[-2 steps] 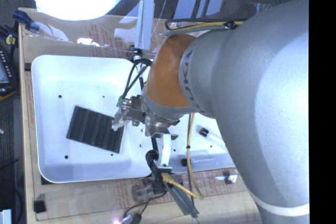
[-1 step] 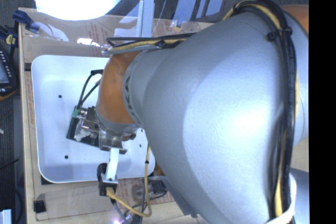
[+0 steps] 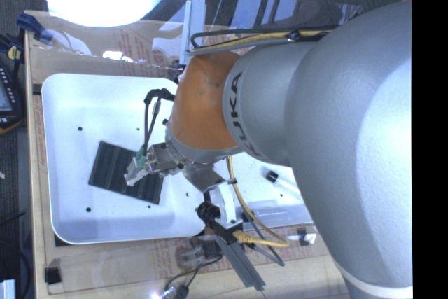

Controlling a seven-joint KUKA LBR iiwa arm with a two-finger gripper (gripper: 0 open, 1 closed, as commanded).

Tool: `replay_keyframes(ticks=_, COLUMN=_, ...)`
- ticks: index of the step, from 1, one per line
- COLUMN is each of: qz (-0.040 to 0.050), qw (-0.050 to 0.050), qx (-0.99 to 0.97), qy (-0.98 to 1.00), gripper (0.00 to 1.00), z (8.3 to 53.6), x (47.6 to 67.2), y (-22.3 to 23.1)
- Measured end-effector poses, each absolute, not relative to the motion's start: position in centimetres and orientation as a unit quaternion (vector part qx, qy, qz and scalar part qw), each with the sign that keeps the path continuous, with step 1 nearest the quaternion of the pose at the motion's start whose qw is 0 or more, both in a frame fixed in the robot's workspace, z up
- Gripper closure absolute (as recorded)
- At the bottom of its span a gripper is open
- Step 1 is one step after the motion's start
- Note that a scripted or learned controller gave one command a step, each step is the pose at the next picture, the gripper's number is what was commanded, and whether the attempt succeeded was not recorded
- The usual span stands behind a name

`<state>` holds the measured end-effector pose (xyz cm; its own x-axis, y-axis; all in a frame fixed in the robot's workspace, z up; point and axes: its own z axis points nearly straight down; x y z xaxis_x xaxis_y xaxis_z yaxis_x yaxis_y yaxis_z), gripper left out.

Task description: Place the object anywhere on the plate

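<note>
In the left bin (image 3: pixel 63 150), a dark ribbed plate (image 3: pixel 115 168) lay flat on the floor, tilted diagonally. Gripper (image 3: pixel 136 170) sat over the plate's right edge, at or just above it. Couldn't tell its state, nor pick out the object. Arm (image 3: pixel 301 108) covered most of the right bin (image 3: pixel 280 192).

Shallow white plastic bin (image 3: pixel 70 213) w/ a few small black dots; near its lower-middle lies a flat dark grey-black rectangular ribbed plate (image 3: pixel 115 168), striped w/ fine parallel ridges. Big glossy grey metal arm (image 3: pixel 336 136) w/ rust-orange band (image 3: pixel 203 108) & dark lettering on the grey. Yellow & black cables (image 3: pixel 248 210) along it; bench edge (image 3: pixel 105 266) is pale tan wood.
</note>
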<state>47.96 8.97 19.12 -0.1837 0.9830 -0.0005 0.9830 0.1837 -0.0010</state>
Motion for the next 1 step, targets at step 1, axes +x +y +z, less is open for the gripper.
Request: replay_keyframes(ticks=1, qz=0.003, qw=0.002, qx=-0.803, qy=-0.596, gripper=1.0, z=12.85, x=50.53, y=17.52)
